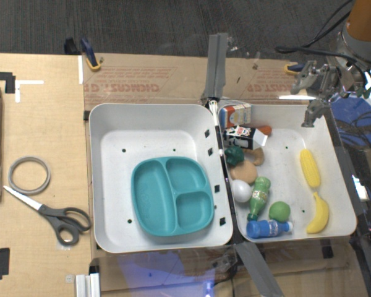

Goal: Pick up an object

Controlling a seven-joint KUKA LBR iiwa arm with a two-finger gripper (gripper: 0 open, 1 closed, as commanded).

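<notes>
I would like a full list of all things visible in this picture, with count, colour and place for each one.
Bins: 2, white, side by side on the bench.
Divided plate: 1, teal, in the left bin.
Corn cob: 1, yellow, right bin, right side.
Banana: 1, yellow, right bin, below the corn.
Green ball: 1, right bin, near front.
Blue bottle: 1, lying at the right bin's front edge.
Green bottle: 1, right bin, left part.
White egg: 1, beside the green bottle.
Carton: 1, black and white, right bin, back left.
Scissors: 1, grey handles, bench left.
Tape roll: 1, grey, above the scissors.
Gripper: 1, grey, over the right bin's back right corner.
</notes>
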